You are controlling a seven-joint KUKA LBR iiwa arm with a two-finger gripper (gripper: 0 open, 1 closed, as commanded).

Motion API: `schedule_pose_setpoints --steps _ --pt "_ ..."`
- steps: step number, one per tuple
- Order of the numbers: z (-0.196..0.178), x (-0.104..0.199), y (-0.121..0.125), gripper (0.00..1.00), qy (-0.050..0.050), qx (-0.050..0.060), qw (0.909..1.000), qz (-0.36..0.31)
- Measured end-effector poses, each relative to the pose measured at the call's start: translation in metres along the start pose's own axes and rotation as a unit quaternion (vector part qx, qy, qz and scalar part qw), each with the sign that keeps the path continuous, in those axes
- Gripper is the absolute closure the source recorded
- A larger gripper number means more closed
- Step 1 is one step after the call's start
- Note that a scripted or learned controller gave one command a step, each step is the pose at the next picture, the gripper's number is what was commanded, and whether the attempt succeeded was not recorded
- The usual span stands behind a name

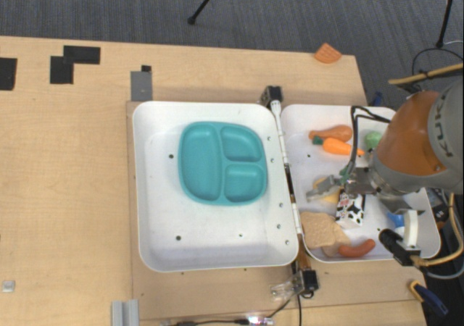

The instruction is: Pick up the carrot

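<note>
- Orange carrot sits in the right bin, toward the far side, just below a chicken drumstick lying almost parallel to it. The two are touching or nearly so, which would make a clean grab trickier.
- KUKA arm reaches in from the right, so its orange band covers the bin's right half and hides whatever is under it.
- Gripper hangs low over the middle of the right bin, well short of the carrot and nearer the front clutter. Can't tell from this angle whether it's spread or pinched, and nothing is visibly caught in it.
- Near it: a black-and-white cow toy, a bread slice in the front corner, and a sausage by the front rim.
- Left bin holds a teal divided plate, probably just a drop-off spot, not in play for a pick.
- My guess: the carrot isn't picked yet, and the gripper needs to shift toward the far side and line up across it.
</note>
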State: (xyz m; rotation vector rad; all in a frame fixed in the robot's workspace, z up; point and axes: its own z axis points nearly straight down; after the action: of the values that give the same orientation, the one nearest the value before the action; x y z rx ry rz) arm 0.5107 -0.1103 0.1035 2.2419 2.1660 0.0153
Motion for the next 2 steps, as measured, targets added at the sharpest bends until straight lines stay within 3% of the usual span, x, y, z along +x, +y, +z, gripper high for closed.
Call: schedule_pose_setpoints --steps 1,2 --pt "0.007 -0.043 0.050 0.00 0.024 0.022 0.9741 0.224" --pt "0.021 -0.017 0.125 0.00 0.011 0.025 0.9616 0.273"
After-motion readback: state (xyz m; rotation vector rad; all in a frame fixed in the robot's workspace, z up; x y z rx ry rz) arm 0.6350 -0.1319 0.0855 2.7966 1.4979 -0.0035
